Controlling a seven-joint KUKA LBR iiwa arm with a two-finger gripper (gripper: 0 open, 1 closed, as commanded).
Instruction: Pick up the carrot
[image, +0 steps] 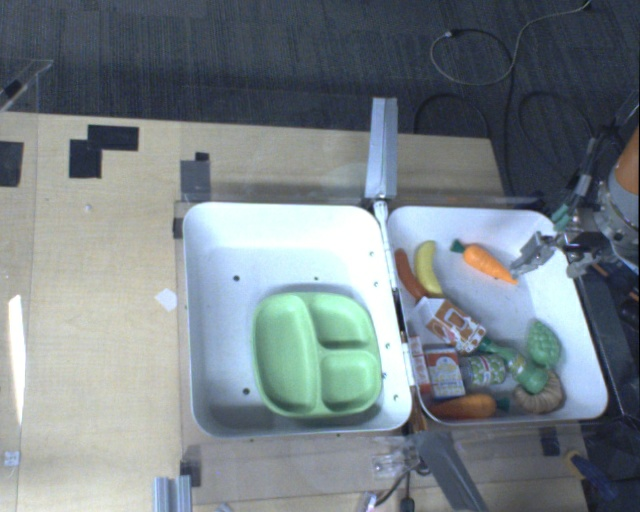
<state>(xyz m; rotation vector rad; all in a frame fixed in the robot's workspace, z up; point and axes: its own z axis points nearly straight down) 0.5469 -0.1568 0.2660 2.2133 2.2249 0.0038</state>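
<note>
The carrot (486, 262) lies in the far part of the right bin (590, 340), orange body pointing right and near, green tuft toward the left, flat on the bin floor and apart from the other items. The gripper (540, 252) is positioned just to the right of the carrot, its visible finger (528, 258) angled down toward the carrot's tapered end; whether the jaws are open or closed cannot be determined at this resolution, and nothing is seen between them. The carrot therefore counts as not grasped. A yellow banana (428, 267) and a red sausage (405, 275) lie just left of the carrot along the divider wall. The near half of the bin holds a crowded cluster: a small carton (455, 326), a bottle (485, 368), a green leafy piece (543, 342) and a second orange vegetable (466, 406). The carrot's open surroundings favour a direct approach from the right. The left bin (215, 300) holds a green compartment tray (316, 351), well apart from the work area. Judged progress: approach phase, grasp not yet made.
</note>
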